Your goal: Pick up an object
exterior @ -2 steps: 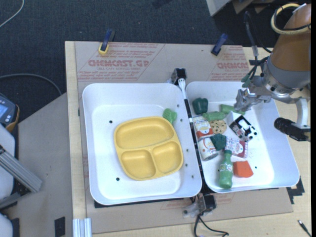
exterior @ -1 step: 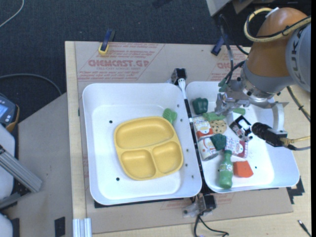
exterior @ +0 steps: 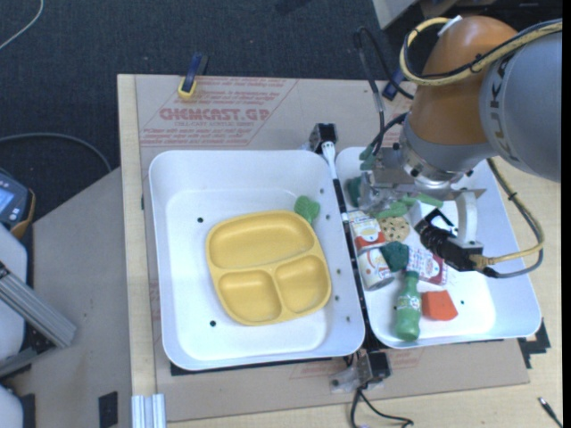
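Observation:
The right bin (exterior: 513, 315) holds a heap of small items: a green bottle (exterior: 407, 307), an orange block (exterior: 439, 305), a red-and-white packet (exterior: 366, 233), a cookie (exterior: 392, 230), a green-and-white packet (exterior: 382, 262) and a red-labelled pouch (exterior: 426, 266). My gripper (exterior: 385, 196) reaches down over the far left part of this heap, above green pieces (exterior: 359, 188). The wrist body covers its fingers. In the left bin (exterior: 169, 185) lies a yellow divided tray (exterior: 266, 265) with a small green object (exterior: 308, 208) at its far right corner.
The grey arm with its orange band (exterior: 464, 69) comes in from the upper right and covers the far part of the right bin. Black cables (exterior: 446, 239) hang beside the wrist. A brown board (exterior: 214, 105) lies under both bins.

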Controlling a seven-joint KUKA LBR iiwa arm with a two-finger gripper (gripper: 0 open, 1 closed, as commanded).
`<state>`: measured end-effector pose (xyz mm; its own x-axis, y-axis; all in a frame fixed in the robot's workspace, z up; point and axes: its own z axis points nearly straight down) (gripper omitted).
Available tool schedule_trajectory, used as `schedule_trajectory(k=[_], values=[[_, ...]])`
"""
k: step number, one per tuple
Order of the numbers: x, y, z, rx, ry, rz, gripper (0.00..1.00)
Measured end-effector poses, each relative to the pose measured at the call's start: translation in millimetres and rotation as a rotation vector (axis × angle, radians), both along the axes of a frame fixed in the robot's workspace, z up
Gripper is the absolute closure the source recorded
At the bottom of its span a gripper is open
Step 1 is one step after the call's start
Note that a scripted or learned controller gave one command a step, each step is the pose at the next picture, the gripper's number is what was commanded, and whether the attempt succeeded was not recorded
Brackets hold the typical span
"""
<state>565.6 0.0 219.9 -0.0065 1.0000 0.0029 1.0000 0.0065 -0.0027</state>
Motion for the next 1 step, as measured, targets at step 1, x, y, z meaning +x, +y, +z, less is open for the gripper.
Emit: schedule_trajectory(k=[1], values=[[-14.3,50.4,9.5,0.000,0.000,0.001,1.00]])
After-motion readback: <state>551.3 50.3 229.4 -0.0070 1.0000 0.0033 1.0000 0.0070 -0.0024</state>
